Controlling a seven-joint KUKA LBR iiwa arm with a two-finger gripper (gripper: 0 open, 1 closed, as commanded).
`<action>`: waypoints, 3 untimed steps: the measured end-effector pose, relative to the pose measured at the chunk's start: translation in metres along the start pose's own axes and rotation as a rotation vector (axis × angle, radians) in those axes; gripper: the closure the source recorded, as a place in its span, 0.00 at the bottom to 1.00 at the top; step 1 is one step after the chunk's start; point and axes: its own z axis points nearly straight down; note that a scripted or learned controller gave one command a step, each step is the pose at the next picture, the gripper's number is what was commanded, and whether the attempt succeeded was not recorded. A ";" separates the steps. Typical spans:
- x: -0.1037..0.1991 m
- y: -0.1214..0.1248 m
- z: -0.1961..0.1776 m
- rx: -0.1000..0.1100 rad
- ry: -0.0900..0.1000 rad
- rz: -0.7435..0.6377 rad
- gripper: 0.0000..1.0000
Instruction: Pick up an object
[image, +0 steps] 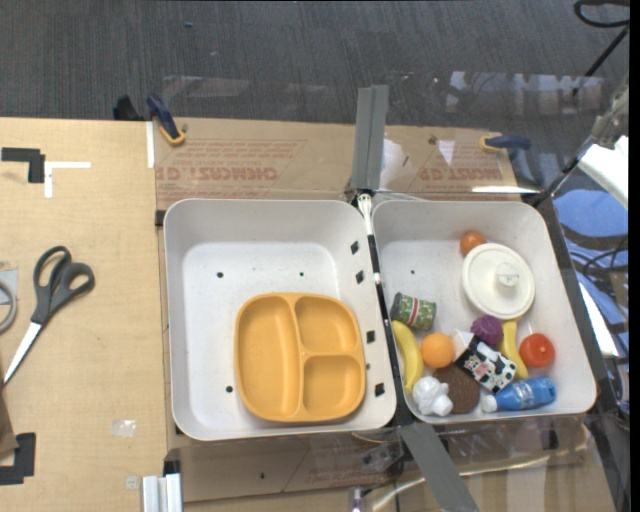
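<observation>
The right bin (560, 262) holds a heap of small things. A white round lidded dish (497, 281) sits near its back, with a small orange ball (472, 242) behind it. A green can (414, 311) lies by the left wall above a banana (407, 352). Around them are an orange (437, 349), a purple piece (486, 329), a red tomato (537, 349), a black-and-white patterned item (487, 366), a white lump (433, 395) and a blue bottle (525, 394). In the left bin (200, 260) lies a yellow divided plate (300, 355).
Scissors (50, 290) lie on the wooden bench at far left. Blue clamps (165, 118) (505, 143) hold cardboard behind the bins. A grey bar (370, 140) stands at the back between the bins. Cables and blue cloth (590, 215) sit at the right.
</observation>
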 end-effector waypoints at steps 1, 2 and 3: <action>-0.002 0.000 -0.009 0.000 -0.005 0.000 1.00; -0.003 0.000 -0.019 0.000 -0.011 -0.001 1.00; 0.006 -0.002 0.009 -0.005 0.018 -0.401 1.00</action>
